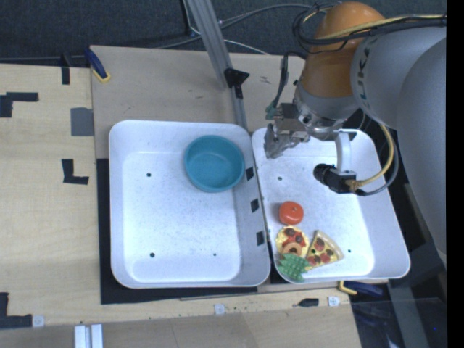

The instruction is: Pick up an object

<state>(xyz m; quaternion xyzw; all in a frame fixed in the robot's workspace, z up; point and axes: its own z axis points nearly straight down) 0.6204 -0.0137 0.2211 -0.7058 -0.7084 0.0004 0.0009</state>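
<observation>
Green toy, pizza slice tip pointing up-left, tomato

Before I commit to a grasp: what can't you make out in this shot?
- Pincer: small and blurred in the camera view; whether it is open or shut can't be told.
- Green item: too small to identify, tucked against the pizza slices at the right bin's near edge.
- Tomato: its underside is hidden from above.

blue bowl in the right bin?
No, the blue bowl sits in the left bin, near its upper right corner; the right bin holds the small toy foods.
</observation>
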